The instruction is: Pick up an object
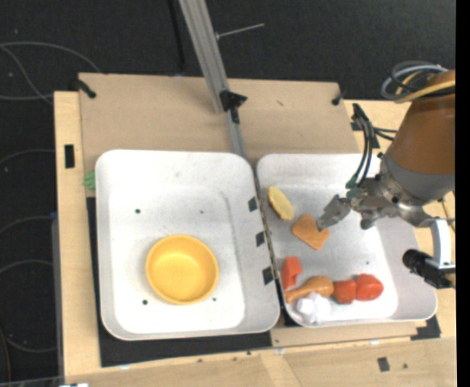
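Hovering with its finger state impossible to tell, the gripper [332, 214] has the orange wedge [309, 232] just below-left of its tip, so it should come straight down centred on it, clear of the yellow piece [280, 203] further left.

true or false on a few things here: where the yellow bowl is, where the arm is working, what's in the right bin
1. The yellow bowl sits in the left bin. True.
2. The gripper is over the left bin. False: it is over the right bin, beside the orange wedge.
3. The red tomato-like piece lies near the right bin's front edge. True.
4. The yellow bowl is tipped on its side. False: it sits upright, opening up.
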`<state>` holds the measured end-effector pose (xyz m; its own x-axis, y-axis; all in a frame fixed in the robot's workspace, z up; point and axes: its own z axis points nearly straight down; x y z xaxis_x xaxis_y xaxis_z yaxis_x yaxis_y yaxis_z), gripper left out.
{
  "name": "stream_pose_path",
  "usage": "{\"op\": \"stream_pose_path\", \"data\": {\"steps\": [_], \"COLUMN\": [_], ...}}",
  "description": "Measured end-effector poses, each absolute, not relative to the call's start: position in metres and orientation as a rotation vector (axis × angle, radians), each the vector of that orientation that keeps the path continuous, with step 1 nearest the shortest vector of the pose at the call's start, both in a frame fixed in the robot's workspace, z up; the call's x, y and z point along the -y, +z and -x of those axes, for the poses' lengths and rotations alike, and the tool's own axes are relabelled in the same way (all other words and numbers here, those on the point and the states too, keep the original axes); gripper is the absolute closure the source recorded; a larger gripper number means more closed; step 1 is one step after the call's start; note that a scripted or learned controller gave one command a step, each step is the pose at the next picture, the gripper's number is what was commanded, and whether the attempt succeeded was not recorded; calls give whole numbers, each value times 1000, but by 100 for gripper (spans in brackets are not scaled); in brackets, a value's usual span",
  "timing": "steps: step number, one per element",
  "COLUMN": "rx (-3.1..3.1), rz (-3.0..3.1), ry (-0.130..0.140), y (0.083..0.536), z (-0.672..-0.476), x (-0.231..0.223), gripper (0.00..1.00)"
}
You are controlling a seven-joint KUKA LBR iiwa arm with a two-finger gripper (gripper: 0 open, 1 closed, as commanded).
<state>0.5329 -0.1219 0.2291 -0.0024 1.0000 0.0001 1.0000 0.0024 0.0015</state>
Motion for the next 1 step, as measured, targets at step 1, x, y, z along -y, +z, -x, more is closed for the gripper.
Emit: {"op": "stream_pose_path", "data": {"steps": [1], "rx": [-2221], "rz": [-2220], "ry": [2], "y": [229], "z": [-533], "x": [122], "gripper": [0]}}
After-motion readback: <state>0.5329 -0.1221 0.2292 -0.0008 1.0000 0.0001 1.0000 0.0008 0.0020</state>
